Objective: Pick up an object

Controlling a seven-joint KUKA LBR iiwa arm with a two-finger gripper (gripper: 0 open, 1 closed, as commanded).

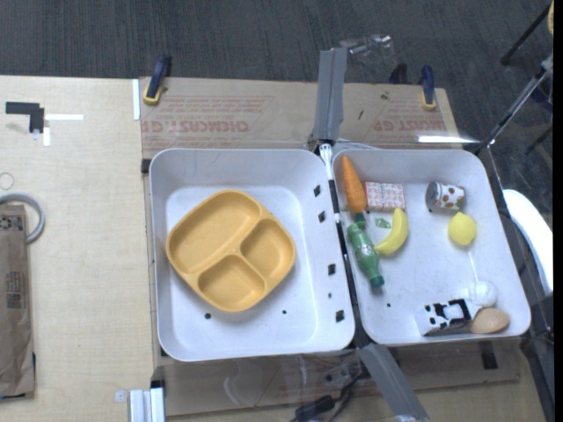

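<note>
Your targets sit in the right bin (506,262): carrot (352,184), green bottle (365,253), banana (393,233), lemon (462,229). Go for the lemon, it stands apart from the rest. Avoid the carrot-bottle-banana cluster. Pincer state: can't tell.

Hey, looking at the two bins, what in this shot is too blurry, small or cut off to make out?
- Camera view: print on the small box is too blurred to read.
- Pattern on the little cup is too small to identify.
- The black-and-white object in the right bin is too blurred to name.
- The brown bag is cut off by the left edge.
</note>
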